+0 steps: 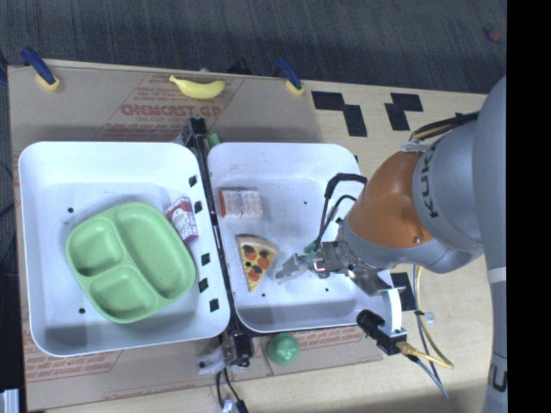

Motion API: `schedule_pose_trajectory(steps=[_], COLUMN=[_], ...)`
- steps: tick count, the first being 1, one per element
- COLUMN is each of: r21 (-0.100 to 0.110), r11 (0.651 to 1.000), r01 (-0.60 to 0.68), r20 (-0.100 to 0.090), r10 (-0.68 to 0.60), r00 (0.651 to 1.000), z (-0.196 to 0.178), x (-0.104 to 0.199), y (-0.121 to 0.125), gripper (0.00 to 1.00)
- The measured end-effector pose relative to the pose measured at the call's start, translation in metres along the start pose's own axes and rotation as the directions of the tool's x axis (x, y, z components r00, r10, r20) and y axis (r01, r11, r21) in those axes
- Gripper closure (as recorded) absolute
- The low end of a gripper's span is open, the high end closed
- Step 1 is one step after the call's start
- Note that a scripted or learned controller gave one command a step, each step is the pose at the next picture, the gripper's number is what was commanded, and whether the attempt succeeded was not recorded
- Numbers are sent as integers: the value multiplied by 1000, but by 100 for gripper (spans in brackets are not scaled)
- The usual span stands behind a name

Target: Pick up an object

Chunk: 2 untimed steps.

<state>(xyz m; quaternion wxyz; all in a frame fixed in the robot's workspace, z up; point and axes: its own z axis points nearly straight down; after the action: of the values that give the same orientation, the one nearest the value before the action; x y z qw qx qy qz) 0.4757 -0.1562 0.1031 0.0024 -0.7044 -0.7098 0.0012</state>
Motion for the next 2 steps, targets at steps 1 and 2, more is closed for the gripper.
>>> schedule_pose_trajectory(steps=[1,2], r21=[-5,-5], r11=[1000,1000], r01=[-3,0], r20=[1,0], r10=[3,0], r00=[1000,1000], z=[11,0], x=[-13,-13], y=[127,128], gripper=[0,100])
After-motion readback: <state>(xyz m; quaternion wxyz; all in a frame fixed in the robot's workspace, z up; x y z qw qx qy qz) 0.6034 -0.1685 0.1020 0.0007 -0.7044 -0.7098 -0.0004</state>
